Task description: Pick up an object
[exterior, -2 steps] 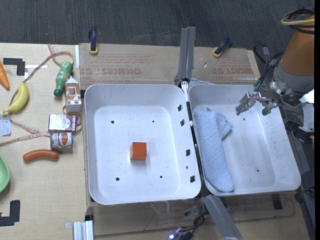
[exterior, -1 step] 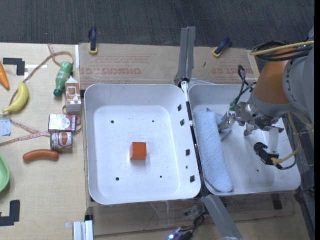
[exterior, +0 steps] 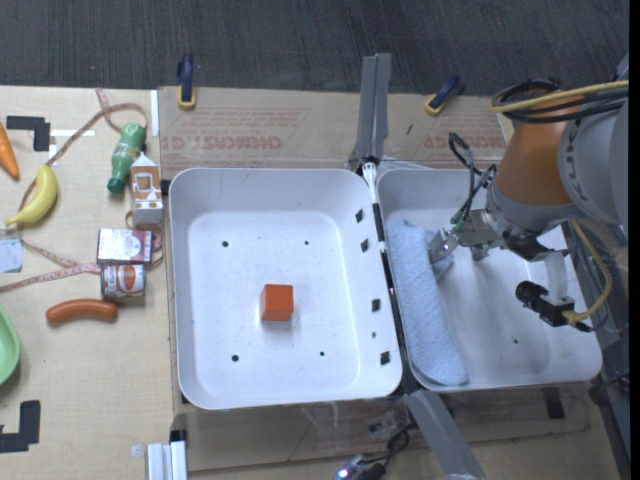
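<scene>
Orange block (exterior: 278, 302): sits alone near the middle of the left bin (exterior: 200, 348), resting flat on the white floor, nothing touching it.
Left bin: 1 of 2 shallow white bins side by side on the bench (exterior: 80, 368).
Right bin (exterior: 520, 368): holds a pale blue-grey cloth (exterior: 420, 308) lying lengthwise along its left wall.
Gripper (exterior: 442, 253): low in the right bin, at the upper part of the cloth, well apart from the orange block; I cannot tell how the claw stands.
Arm (exterior: 540, 168): grey with an orange band, entering from the right.
Bench, left side: banana (exterior: 36, 196), carrot (exterior: 8, 153), green bottle (exterior: 126, 153), sausage (exterior: 82, 312), small cartons and a can (exterior: 124, 282).
</scene>
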You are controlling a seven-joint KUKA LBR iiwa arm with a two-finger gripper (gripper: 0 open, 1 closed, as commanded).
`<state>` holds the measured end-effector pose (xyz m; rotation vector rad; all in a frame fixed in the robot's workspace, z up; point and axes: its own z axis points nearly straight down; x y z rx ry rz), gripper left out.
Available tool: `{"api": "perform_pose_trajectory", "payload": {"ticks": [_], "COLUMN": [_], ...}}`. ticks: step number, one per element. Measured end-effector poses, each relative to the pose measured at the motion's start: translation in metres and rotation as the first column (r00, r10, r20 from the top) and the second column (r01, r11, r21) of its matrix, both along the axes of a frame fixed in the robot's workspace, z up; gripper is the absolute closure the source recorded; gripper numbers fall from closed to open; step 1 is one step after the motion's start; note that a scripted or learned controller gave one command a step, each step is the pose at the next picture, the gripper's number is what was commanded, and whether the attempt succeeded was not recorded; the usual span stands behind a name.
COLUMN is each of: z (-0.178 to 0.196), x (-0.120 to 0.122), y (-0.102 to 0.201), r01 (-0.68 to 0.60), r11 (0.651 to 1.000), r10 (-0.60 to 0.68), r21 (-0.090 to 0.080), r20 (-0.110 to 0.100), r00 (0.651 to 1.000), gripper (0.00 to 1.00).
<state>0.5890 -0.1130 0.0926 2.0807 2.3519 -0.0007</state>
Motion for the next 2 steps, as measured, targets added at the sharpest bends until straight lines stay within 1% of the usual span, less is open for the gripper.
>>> {"api": "perform_pose_trajectory", "payload": {"ticks": [1, 2], "z": [0.0094, 0.0094], "x": [0.0, 0.0], "y": [-0.0015, -0.0017], "r01": [0.005, 0.005], "r11": [1.0, 1.0], "r10": [-0.005, -0.005], "r21": [0.0, 0.0], "r20": [0.0, 0.0], "r00": [1.0, 1.0], "gripper": [1.0, 0.0]}}
